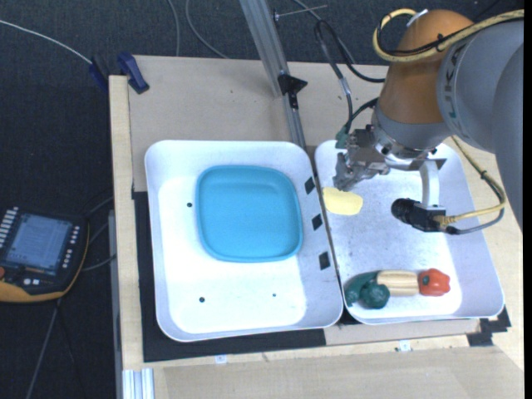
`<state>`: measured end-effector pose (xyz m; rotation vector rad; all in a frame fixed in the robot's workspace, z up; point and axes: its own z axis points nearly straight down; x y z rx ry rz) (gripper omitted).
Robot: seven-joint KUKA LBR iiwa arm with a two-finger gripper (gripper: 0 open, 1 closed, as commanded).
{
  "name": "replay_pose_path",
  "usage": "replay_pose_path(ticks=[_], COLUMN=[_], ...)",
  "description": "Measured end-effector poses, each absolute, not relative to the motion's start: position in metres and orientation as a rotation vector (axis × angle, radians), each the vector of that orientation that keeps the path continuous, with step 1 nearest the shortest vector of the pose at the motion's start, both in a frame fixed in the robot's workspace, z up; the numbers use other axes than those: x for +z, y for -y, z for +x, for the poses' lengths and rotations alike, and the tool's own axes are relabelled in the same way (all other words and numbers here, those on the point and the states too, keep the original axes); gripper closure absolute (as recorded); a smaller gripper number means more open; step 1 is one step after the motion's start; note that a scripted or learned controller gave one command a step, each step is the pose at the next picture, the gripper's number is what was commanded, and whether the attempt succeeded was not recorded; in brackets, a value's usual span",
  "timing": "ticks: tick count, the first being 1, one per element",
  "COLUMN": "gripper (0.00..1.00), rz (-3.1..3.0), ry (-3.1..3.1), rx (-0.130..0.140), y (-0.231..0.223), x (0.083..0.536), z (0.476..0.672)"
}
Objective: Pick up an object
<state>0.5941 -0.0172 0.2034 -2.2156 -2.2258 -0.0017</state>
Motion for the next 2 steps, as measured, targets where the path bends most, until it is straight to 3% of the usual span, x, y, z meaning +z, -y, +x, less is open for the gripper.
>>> replay_pose_path(ticks=[2], gripper=[1.0], rz=[-2.216], ry=[2.225], rx=[-0.002], y=[-0.088], x=[0.206], z=[0.603])
